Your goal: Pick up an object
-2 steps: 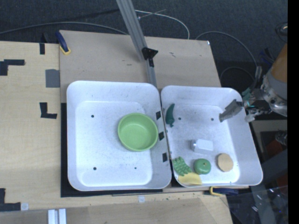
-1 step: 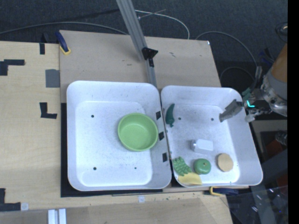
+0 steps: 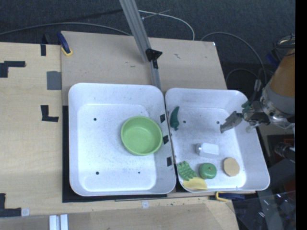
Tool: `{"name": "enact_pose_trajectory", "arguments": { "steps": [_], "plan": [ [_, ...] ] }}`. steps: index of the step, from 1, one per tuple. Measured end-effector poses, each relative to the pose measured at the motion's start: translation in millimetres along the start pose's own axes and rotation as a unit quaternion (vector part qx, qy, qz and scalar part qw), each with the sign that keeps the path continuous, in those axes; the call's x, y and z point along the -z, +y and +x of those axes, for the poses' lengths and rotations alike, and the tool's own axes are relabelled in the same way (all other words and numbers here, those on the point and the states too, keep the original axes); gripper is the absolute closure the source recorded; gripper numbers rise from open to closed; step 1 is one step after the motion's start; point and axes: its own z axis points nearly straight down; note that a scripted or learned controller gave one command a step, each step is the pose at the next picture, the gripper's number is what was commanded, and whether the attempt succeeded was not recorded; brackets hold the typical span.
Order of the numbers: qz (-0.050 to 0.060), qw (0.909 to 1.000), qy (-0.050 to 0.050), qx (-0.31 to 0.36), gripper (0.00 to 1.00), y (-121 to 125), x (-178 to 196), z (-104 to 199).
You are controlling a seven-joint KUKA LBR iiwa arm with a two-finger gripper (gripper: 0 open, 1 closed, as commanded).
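Candidate objs all sit in the right bin [image 3: 249,174]. White block [image 3: 207,149] lies mid-bin, closest thing to the gripper [image 3: 233,120] but apart from it, down and to its left in view. Tan round disc [image 3: 231,166] sits near the bin's front right, just right of a green round obj [image 3: 207,170]. Left of that, a green ridged piece [image 3: 184,168] by the front-left corner, w/ a yellow item [image 3: 195,183] right at the front rim, touching or overlapping the ridged piece, can't tell which. Dark green curved obj [image 3: 174,117] lies by itself along the bin's left wall, well apart from the rest.

Gripper is over the right bin's upper-right area, near the right wall, dark finger pointing down-left. Nothing visible between the fingers, no obj touching it. How wide it's spread: can't tell from this angle, fingers merge into one dark shape.

Arm [image 3: 283,87] comes in from the right edge, orange band above the wrist.

Left bin [image 3: 81,128] holds a light green bowl [image 3: 141,135], upright, right of centre, near the shared wall. Grey pole [image 3: 136,23] runs diagonally across the bench [image 3: 105,56] behind the bins.
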Motion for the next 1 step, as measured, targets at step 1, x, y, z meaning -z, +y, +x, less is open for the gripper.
{"name": "enact_pose_trajectory", "arguments": {
  "steps": [1],
  "plan": [
    [0.001,1.0,0.001,0.0,0.0,4.0,-63.3,-0.7]
  ]
}}
